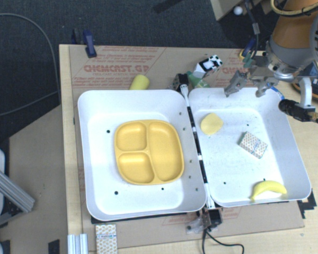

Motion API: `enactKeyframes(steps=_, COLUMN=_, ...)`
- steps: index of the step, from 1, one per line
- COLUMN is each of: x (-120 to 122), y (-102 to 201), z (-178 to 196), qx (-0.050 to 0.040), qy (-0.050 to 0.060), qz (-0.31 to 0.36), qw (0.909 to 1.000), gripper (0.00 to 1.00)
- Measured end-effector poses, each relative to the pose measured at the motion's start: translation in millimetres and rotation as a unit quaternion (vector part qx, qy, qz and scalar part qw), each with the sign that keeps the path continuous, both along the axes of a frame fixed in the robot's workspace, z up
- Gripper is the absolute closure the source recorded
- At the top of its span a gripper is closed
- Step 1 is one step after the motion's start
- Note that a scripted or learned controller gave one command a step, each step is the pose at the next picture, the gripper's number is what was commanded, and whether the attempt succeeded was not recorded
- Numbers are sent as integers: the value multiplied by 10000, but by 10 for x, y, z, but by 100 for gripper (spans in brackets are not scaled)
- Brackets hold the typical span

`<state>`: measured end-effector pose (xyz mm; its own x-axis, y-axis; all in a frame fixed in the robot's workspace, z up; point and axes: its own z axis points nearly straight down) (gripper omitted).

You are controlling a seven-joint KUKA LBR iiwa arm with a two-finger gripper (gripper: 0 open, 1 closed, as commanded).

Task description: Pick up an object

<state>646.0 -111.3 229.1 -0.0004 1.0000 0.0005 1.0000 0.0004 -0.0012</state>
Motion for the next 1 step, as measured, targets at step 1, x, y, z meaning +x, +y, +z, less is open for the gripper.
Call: enactKeyframes(steps=1, x=-582, y=-123, z=-1447, qx=-2, qy=-4, qz=-6, qw=10000, gripper=0)
